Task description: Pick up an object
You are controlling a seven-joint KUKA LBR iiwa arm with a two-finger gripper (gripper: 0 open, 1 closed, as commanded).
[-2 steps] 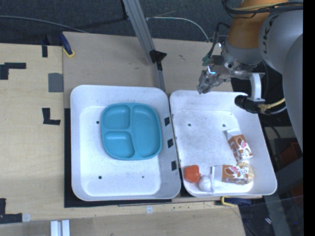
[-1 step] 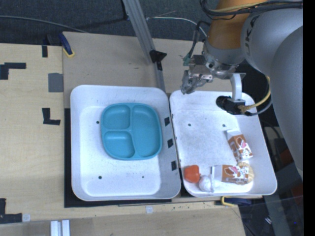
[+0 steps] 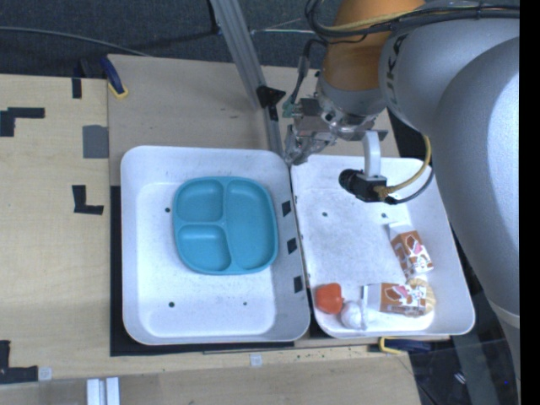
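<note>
The gripper (image 3: 299, 146) hangs at the right bin's (image 3: 447, 243) far-left corner, its state impossible to tell, while well nearer the camera lie two light, crinkly snack packets (image 3: 411, 253), likely slippery and best pinched across their narrow width, beside a small orange piece (image 3: 328, 297).
</note>
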